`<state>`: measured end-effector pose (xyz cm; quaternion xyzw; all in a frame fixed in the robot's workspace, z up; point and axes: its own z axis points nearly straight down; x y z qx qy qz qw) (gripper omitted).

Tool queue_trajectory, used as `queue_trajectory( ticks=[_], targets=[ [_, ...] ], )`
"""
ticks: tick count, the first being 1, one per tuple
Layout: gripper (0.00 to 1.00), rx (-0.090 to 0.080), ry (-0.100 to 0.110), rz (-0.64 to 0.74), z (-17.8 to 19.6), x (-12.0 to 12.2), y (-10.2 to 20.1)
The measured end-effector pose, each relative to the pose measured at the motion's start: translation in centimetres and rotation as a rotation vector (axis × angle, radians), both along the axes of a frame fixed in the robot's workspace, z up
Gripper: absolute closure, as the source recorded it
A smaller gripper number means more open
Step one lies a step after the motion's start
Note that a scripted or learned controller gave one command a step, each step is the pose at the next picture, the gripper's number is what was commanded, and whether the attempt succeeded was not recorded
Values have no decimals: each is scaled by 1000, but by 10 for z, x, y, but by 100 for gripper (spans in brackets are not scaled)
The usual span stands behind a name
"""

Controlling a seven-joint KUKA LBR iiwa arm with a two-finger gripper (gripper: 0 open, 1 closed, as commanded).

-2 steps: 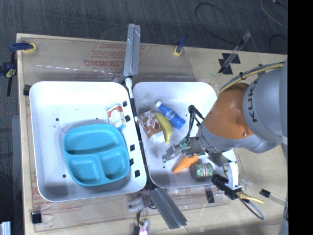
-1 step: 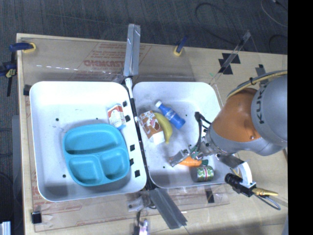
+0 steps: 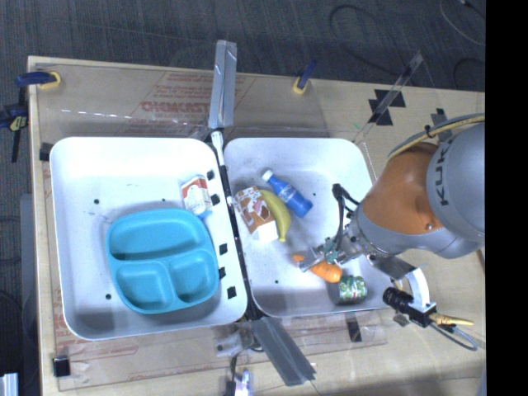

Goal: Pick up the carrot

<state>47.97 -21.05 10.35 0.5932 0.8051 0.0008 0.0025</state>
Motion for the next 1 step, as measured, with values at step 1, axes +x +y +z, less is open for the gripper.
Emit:
queue_trajectory(
  ticks=[1],
  targets=[
    [100,1,5,9,129,0,56]
  ],
)
